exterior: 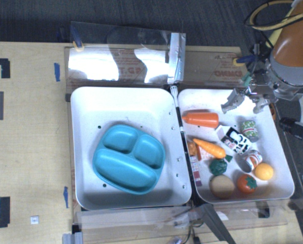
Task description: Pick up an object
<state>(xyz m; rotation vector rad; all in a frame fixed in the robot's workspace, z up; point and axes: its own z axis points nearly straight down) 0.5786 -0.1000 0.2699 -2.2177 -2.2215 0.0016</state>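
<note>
Claw (246,100) spread, gripping nothing, above the right bin's (285,184) far edge. Nearest item: the large carrot (200,119). Blue divided plate (129,157) occupies the left bin (85,111).

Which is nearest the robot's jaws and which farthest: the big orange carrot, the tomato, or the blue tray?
From the gripper in the right bin:
1. Big orange carrot, just left and below.
2. Tomato, near that bin's front edge.
3. Blue tray, across in the left bin.

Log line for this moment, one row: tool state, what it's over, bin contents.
tool open, holding nothing | above the right bin's far edge | nearest: large carrot | left bin: blue tray | no pick yet
</note>
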